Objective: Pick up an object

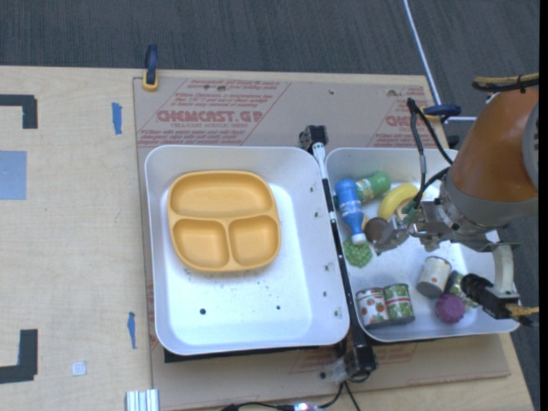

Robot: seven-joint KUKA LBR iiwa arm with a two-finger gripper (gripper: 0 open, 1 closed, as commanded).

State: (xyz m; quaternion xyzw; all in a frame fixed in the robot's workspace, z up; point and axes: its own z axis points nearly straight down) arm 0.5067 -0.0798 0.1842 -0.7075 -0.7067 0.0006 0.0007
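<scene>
My gripper (390,233) hangs low over the middle of the right bin (377,330), with the arm reaching in from the right. A small brown round object (375,228) sits right at the gripper's tip, touching or nearly touching it. Just left of it lies a blue bottle (348,205), and a green leafy item (358,253) lies below. Behind the gripper are a yellow banana (396,200) and a green bottle (373,185). Whether anything is held I cannot make out.
Two small cans (384,305) stand at the right bin's front. A white cylinder (434,274) and a purple item (450,308) lie to their right. The left bin (257,324) holds a yellow divided plate (224,221).
</scene>
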